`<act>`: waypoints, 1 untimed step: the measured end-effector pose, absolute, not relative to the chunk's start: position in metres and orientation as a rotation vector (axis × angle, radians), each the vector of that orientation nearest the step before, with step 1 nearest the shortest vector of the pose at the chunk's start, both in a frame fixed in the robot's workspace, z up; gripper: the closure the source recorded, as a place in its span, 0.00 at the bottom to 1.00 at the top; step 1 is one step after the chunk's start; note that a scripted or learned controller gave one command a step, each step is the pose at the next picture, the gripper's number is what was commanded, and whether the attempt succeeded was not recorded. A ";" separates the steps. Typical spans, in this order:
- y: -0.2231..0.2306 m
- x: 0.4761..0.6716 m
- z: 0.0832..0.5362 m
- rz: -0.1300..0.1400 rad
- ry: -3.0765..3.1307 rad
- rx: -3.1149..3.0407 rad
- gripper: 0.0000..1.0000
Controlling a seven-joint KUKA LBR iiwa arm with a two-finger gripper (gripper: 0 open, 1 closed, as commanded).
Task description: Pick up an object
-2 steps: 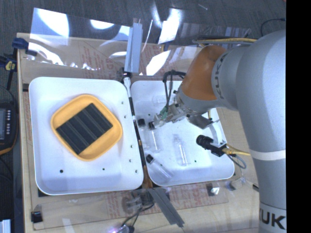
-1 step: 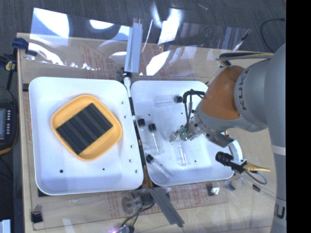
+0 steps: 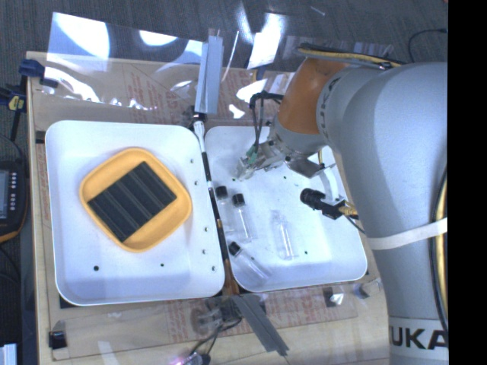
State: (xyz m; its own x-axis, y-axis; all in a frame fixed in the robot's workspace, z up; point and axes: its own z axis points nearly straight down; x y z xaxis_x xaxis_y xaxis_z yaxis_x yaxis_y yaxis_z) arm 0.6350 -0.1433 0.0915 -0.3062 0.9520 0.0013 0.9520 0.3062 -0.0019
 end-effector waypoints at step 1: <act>-0.185 0.600 0.092 0.001 -2.793 -1.431 1.00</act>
